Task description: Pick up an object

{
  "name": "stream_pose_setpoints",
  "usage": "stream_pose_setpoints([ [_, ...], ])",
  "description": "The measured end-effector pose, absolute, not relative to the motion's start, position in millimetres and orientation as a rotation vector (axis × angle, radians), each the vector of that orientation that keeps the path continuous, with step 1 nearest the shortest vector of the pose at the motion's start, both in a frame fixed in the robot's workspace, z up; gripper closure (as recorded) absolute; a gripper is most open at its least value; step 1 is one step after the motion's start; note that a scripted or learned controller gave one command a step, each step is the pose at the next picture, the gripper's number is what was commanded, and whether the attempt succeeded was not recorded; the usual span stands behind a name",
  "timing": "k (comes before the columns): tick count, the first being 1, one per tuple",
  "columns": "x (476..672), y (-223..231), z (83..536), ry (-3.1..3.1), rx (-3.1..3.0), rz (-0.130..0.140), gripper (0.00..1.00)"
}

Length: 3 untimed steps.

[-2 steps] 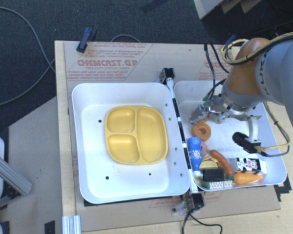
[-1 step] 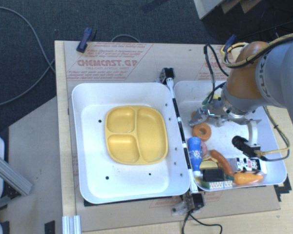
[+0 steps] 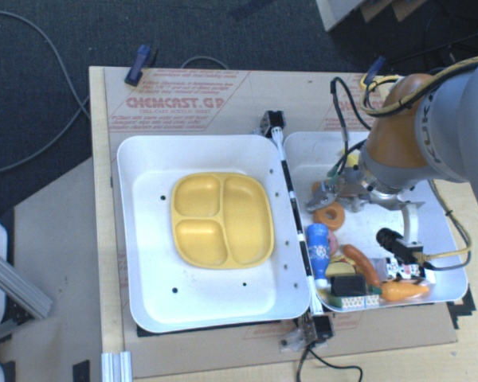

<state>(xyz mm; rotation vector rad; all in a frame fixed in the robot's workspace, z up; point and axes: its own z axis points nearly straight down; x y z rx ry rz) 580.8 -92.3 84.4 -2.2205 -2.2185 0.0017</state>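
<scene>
While the grey arm reaches into the right white bin, its tool hangs just above a small orange ring.
Whether the tool is apart or together cannot be told. Nearby lie a blue-capped bottle, a sausage-shaped toy and an orange carrot; the left white bin holds a yellow divided plate.

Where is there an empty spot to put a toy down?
The left bin has bare white floor all around the yellow divided plate. The right bin is crowded: an orange ring, a bottle and a carrot.
</scene>
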Motion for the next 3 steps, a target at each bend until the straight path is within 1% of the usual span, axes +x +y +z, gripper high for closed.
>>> stream_pose_setpoints([
  [1,579.4,-93.3,84.5,-2.219,-2.220,0.001,0.00],
  [2,601.4,-93.7,84.5,-2.222,-2.222,-0.001,0.00],
  [3,578.6,-100.4,84.4,-2.219,-2.221,0.002,0.00],
])
